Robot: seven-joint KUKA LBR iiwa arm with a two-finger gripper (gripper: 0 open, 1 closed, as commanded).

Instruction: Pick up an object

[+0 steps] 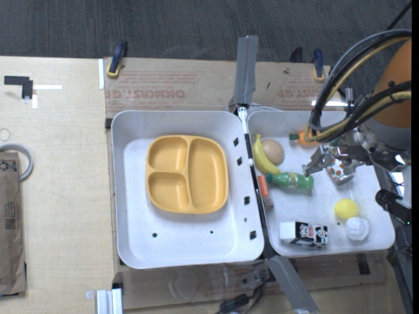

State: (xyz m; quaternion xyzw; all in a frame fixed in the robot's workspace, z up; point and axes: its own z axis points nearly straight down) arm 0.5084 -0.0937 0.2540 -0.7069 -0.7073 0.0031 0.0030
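Observation:
My gripper point(316, 164) hangs low over the middle of the right bin point(327, 241), its dark fingers just right of a green bottle point(291, 180) that lies on its side. A small red-and-white object point(338, 170) sits right beside the gripper. A yellow banana point(262, 157) and a tan round item point(274, 152) lie at the bin's left. A yellow ball point(346, 208), a white ball point(357, 227) and a black-and-white carton point(304, 233) lie toward the front. Nothing is visibly between the fingers.
The left bin point(131, 241) holds a yellow divided plate point(187, 174). An orange piece point(305, 136) lies at the back of the right bin, and a red item point(263, 186) rests by the divider between the bins. Cables arch above the arm.

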